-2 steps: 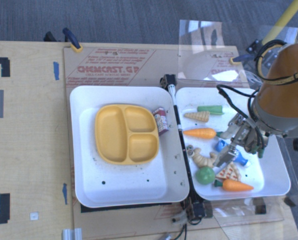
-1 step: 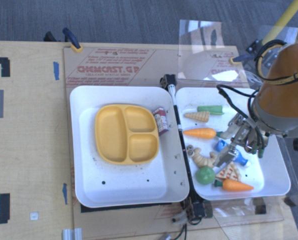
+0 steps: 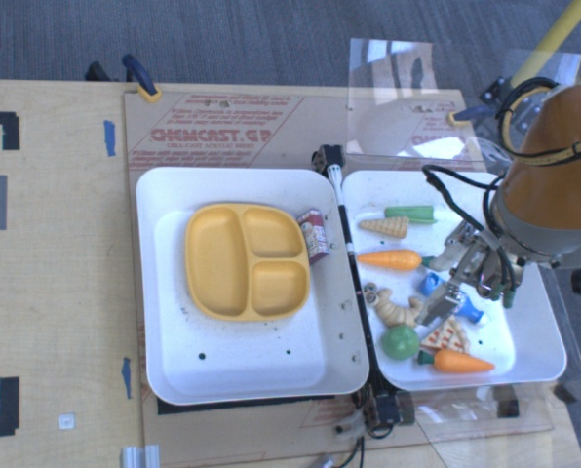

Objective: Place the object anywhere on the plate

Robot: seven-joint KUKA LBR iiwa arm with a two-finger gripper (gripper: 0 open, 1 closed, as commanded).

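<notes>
The claw (image 3: pixel 445 305), whose spread or closure I cannot tell, hangs low in the right bin (image 3: pixel 539 359) among toy foods, just above the pizza slice (image 3: pixel 445 339), while the yellow divided plate (image 3: pixel 247 259) lies well to its left in the left bin (image 3: pixel 164 359).

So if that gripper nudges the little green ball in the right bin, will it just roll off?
Probably. The green ball looks round and smooth, so a push would likely send it rolling. It sits hemmed in by the orange carrot and other toys, which might stop it soon. It looks like a toy, so likely light.
</notes>
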